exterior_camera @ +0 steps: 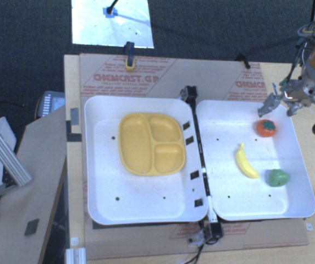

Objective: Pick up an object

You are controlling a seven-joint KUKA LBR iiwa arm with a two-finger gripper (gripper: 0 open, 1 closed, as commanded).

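Right bin (223,202): tomato (266,127) just below empty hand (281,104).

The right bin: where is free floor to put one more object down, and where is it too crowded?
The right bin has bare floor across its left half, between the centre divider and the banana, and along the near wall. It is crowded on the right side, where the orange tomato, banana and green object lie near each other, with the gripper above the far right corner.

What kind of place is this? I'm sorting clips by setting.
Likely a robotics lab bench: two white bins clamped on a board, toy fruit like a banana, and the arm's tool above.
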